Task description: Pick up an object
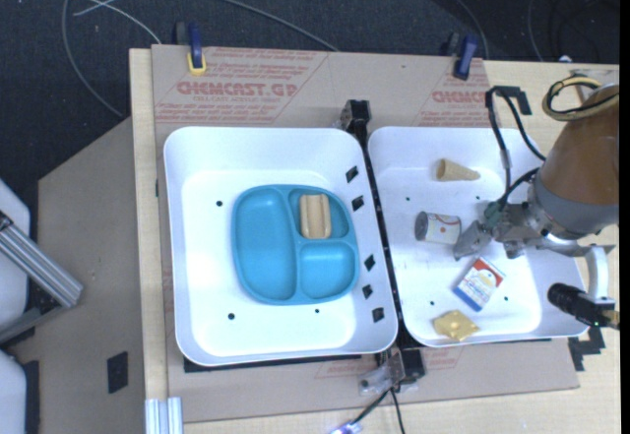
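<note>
Dark carpet strewn with loose cables surrounds a cardboard-topped bench [246,88], where two shallow white bins sit side by side under the fixed overhead camera. You see the left bin [197,225] holding a blue divided tray [266,255], a tan block [314,216] lying in the tray's upper right compartment. You see the right bin [413,156] holding four loose items: a small tan cone [456,170] near its top, a grey can [437,226] lying on its side mid-bin, a small red, white and blue box [478,283] below it, and a yellow lump [455,326] near the bottom rim.

The arm [581,171] reaches in from the right, its gripper [479,234] low over the right bin, just beside the can's right end and just above the box. You cannot tell from this slant whether the gripper is parted or closed; the wrist hides it, and nothing is visibly caught in it.

Your likeliest target looks to be the can, perhaps the box. Risks from here: the can, lying on its side, could roll away when nudged; a descent between can and box could close on nothing, or clip both; the thin box may slip flat against the bin floor.
</note>
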### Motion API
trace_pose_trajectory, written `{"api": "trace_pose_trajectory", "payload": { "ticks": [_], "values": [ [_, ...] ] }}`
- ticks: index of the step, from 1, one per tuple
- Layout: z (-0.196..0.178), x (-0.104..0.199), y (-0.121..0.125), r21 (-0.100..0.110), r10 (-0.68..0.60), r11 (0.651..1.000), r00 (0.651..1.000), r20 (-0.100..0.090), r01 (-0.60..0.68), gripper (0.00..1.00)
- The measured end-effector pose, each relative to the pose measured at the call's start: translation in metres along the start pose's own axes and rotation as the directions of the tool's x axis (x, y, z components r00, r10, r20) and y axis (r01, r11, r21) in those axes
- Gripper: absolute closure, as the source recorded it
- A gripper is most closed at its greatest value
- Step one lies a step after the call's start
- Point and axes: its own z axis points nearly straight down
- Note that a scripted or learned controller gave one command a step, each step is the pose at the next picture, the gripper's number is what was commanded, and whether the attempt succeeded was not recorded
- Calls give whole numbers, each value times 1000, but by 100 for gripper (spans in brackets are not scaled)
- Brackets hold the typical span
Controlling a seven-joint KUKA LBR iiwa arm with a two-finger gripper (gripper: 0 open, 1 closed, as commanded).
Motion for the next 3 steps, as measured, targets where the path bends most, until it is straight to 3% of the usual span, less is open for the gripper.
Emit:
{"api": "trace_pose_trajectory", "payload": {
  "ticks": [1,3],
  "values": [
    [-13,0,1,-6,0,1000,1000,2,0,100],
    [-100,-2,-1,-11,-1,1000,1000,5,1,100]
  ]
}}
